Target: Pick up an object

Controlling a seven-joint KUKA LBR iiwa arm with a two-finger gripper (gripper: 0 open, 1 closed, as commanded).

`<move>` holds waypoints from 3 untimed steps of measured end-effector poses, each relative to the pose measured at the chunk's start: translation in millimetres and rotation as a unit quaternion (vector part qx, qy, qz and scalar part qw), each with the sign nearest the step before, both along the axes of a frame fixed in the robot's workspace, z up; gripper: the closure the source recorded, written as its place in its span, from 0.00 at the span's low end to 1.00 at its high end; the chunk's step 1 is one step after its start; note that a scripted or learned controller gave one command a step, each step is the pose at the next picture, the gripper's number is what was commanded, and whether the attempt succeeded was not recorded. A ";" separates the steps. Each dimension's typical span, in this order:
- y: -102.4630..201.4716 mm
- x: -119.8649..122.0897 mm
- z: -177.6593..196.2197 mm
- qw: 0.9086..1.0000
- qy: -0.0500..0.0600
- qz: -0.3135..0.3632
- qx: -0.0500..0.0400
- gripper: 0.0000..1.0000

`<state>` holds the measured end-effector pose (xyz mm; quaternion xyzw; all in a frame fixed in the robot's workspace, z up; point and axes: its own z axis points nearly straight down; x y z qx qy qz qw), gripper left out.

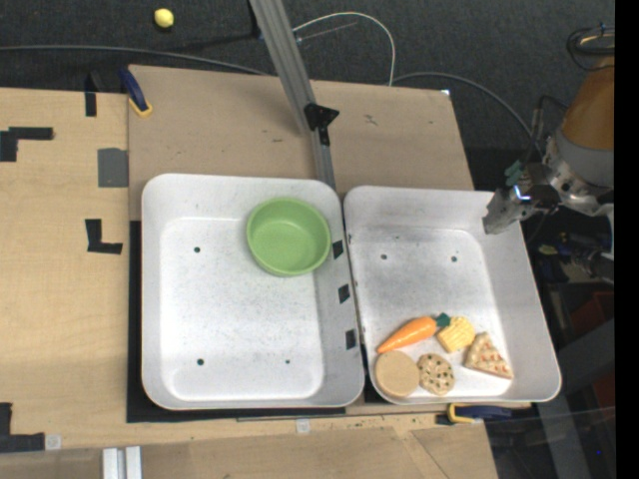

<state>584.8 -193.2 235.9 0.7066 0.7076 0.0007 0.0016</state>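
Pincer above right bin's far-right rim.

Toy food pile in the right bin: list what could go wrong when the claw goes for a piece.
1. The carrot, corn, pizza slice, cookie and round bread lie packed together, so the claw may nudge neighbours or grab two.
2. They sit close to the right bin's front wall, which may block a finger.

Colours we see across the two bins

We note a light green round bowl in a speckled white bin; an orange carrot, yellow corn, tan dotted cookie in the other white bin.
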 end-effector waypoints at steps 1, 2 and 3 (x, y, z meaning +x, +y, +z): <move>0.3 1.2 43.6 1.000 -0.001 0.000 0.000 1.00; 55.4 4.3 25.6 1.000 0.003 0.002 0.001 1.00; 109.2 13.5 10.9 1.000 0.003 0.003 0.001 1.00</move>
